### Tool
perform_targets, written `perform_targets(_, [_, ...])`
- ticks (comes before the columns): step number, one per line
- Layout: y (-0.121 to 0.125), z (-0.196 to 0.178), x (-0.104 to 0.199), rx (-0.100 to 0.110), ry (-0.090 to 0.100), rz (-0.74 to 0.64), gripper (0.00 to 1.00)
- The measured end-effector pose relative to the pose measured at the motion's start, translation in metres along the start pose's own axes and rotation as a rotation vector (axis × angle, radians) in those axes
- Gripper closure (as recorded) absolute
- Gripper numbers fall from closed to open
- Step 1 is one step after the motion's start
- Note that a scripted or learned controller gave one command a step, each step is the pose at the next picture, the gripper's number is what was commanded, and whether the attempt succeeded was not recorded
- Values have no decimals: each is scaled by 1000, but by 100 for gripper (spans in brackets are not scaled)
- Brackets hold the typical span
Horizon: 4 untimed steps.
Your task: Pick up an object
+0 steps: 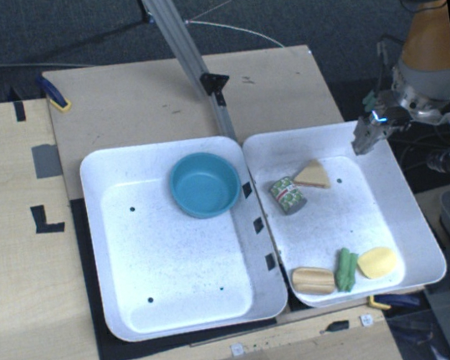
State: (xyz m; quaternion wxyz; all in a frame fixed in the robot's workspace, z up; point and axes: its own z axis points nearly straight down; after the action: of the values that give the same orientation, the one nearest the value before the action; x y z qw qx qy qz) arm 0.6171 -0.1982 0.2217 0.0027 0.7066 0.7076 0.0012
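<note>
The pincer (366, 139) hovers over the right bin's (396, 190) far right rim; I cannot tell its state. Nothing appears picked yet. Nearest to its left lie a cheese wedge (312, 175) and a small can (288, 194). Farther toward the near rim sit a bread roll (313, 280), green vegetable (346, 268) and yellow piece (377, 262). A blue bowl (204, 184) sits in the left bin (134, 248).

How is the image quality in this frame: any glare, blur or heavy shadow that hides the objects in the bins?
Camera view: lighting is even and soft, with no hard glare on the white bins; the blue bowl and small can read clearly, if a little grainy; the gripper at the right bin's far edge is dark and slightly blurred, so detail there is lost.
</note>
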Motion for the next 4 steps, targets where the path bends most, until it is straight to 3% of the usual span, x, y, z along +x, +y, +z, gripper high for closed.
perform_targets(1, [0, -12, 0, 5, 2, 0, 100])
perform_targets(3, [5, 9, 103, 7, 3, -4, 100])
perform_targets(4, [10, -3, 154, 6, 4, -5, 100])
